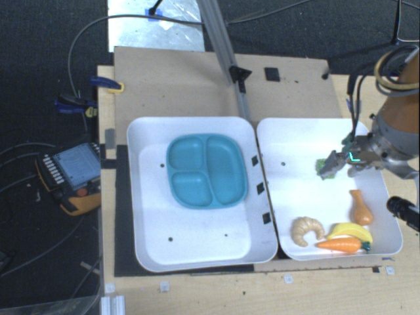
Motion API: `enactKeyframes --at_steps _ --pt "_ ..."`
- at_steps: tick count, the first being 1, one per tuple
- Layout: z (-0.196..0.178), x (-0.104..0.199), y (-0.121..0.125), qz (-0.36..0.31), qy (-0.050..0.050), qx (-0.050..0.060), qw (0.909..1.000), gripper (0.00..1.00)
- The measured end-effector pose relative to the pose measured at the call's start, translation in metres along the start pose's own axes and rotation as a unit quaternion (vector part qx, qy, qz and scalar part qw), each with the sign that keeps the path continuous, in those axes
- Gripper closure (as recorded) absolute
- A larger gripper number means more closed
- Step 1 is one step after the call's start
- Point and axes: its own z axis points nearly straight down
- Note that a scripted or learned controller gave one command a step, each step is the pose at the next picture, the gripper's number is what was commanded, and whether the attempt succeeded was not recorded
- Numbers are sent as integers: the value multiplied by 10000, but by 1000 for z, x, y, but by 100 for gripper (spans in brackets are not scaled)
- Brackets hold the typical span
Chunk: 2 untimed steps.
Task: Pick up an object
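My end effector [338, 163] hangs low over the right bin [289, 182], clamped, I judge, on a small green object [325, 168] at its far side; next I must lift straight up.

Looked like a robotics lab test cell, not a home or kitchen. Bench was a plain brown board [197, 84] laid over dark carpet [39, 31], with loose black cables [85, 28] trailing on the left. Handheld pendant-type controller [71, 176] sat on the floor at left, clamps [92, 94] on the bench's left edge. Grey metal pole [220, 35] ran in from the far side. Two white bins [197, 238] held only toy items: blue divided plate [207, 170], plastic food [335, 231].
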Motion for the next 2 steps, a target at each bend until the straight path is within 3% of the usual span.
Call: enactKeyframes --at_steps 1,2 --pt "0 0 0 -1 -1 -6 10000 0" --pt "45 3 -7 19 0 12 10000 0"
